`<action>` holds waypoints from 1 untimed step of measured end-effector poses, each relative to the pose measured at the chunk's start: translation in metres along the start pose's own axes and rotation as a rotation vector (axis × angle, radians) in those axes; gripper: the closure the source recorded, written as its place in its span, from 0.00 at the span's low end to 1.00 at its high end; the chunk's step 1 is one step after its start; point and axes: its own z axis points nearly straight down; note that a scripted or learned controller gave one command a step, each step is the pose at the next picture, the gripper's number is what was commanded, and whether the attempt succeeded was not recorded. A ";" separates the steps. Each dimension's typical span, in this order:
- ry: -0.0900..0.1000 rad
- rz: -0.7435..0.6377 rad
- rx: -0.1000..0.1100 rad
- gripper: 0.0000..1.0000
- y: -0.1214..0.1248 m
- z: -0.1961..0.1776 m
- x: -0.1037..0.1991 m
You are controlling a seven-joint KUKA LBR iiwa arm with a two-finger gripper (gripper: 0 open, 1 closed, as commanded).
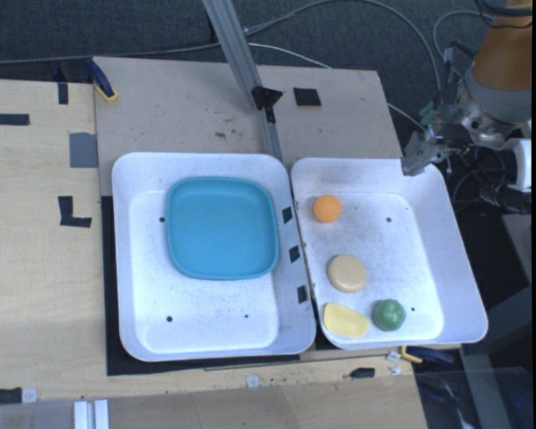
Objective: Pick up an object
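- Tabletop (36, 239): pale wood, dark tape marks at left.
- Left bin (134, 329) and right bin (456, 266) side by side, touching.
- Grey board (179, 105) under bins' far edges.
- Yellow-blue clamp (103, 83), far left.

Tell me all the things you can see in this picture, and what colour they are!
left bin: one, white, left half of the bench
right bin: one, white, beside the left bin
plate: one, blue, square with rounded corners, lying in the left bin
ball: one, orange, upper left of the right bin
round piece: one, beige, middle of the right bin
soft-looking piece: one, yellow, lower left of the right bin
small ball: one, green, just right of the yellow piece
metal bar: one, grey, slanting down from the top to between the bins
arm: one, grey and orange, at the right
gripper: one, dark grey, over the right bin's upper right corner
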 end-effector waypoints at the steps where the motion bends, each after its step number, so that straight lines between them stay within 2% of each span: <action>1: 0.002 -0.004 0.004 1.00 -0.007 -0.001 0.053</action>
